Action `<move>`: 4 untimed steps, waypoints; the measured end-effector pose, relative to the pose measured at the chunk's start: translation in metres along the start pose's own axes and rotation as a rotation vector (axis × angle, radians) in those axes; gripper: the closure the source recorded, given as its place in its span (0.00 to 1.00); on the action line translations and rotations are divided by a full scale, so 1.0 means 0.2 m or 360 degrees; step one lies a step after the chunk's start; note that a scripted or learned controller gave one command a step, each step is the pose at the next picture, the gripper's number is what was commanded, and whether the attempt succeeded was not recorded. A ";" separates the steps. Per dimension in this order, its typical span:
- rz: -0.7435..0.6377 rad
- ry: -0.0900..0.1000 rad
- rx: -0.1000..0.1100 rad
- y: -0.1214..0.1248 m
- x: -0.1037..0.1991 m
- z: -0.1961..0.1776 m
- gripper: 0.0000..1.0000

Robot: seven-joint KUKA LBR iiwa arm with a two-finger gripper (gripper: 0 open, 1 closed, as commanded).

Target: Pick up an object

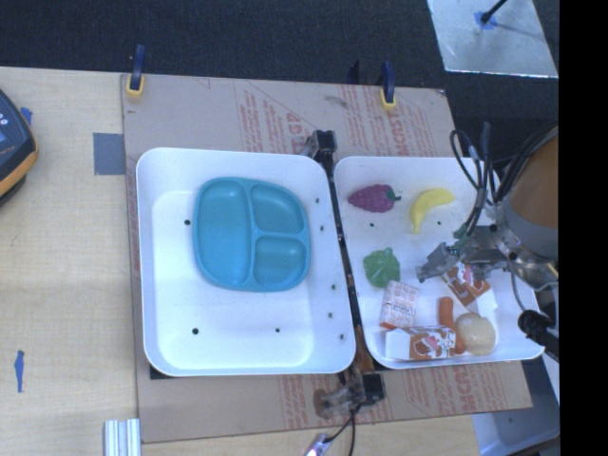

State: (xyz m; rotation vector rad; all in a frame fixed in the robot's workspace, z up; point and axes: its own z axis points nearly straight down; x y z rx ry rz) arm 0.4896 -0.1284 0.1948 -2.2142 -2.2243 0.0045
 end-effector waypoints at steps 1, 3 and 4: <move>-0.0002 -0.0001 0.0003 0.25 0.07 0.50 0.00; 0.0001 0.0001 -0.0003 0.84 0.16 0.51 0.00; 0.0003 -0.0001 -0.0005 0.84 0.06 0.51 0.00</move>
